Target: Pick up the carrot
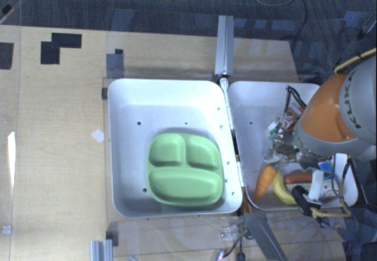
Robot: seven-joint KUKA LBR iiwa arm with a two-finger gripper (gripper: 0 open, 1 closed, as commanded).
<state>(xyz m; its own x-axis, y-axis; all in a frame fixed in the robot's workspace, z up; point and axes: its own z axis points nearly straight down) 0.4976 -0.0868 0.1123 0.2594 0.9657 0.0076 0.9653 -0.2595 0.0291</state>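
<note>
The carrot (pixel 265 182) looks light, stiff and smooth; grip its thick middle. The claw (pixel 281 154) state I cannot tell.

The surface (pixel 59 136) looks like pale matt wood. Both white bins (pixel 126 136) seem smooth plastic, and the green divided plate (pixel 185 168) is glossy plastic. The carrot (pixel 265 181) has a smooth, dull orange skin.
</note>
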